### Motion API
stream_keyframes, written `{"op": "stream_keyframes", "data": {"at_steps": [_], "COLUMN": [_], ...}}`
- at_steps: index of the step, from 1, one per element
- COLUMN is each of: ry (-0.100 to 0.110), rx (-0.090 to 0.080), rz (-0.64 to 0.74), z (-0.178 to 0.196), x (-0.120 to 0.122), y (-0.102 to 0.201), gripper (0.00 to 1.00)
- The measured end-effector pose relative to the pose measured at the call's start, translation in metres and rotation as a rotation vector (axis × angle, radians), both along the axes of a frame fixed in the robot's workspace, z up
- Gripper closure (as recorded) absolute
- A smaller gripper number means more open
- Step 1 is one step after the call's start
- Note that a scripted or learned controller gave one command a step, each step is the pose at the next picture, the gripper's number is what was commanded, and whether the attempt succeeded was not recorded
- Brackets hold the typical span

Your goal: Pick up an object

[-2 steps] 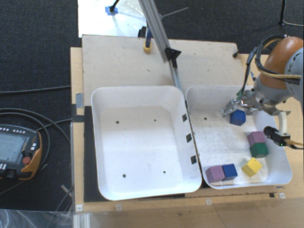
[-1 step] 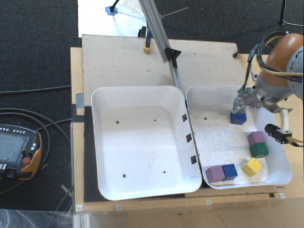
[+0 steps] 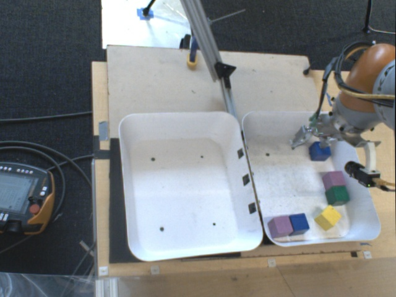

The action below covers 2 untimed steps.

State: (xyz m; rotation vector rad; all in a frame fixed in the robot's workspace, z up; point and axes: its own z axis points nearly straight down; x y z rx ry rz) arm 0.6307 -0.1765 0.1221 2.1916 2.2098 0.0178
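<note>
On my feed the left bin (image 3: 185, 184) lay bare-floored, with nothing in it for the arm to take. Past the shared wall, the right bin (image 3: 272, 166) held all the blocks: along its near edge a purple block (image 3: 279, 225) touching a blue block (image 3: 299, 222), then a yellow block (image 3: 328, 217) just beside them, turned on a diagonal. Above those, a mauve block (image 3: 333, 179) sat touching a green block (image 3: 337, 195). Farther back a second blue cube (image 3: 319, 150) stood alone, and that was the one I took for the target. The gripper (image 3: 314, 135) hung right over it, the cube just nearer the camera than the fingertips, so I judged the coming move a short straight drop. The cube looked roughly square to the bin walls. The metal fingers seemed spread, one reaching out leftward, with nothing between them, though from this slant I could not tell how wide they stood.
</note>
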Motion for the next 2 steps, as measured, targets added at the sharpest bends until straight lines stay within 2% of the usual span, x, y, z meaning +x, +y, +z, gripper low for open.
{"op": "stream_keyframes", "data": {"at_steps": [1,2], "ry": [0.007,-0.005], "rx": [0.002,0.002], "rz": [-0.001,-0.002], "z": [-0.011,-0.015], "x": [-0.036,0.007], "y": [-0.032,-0.037], "gripper": [0.0,0.0]}}
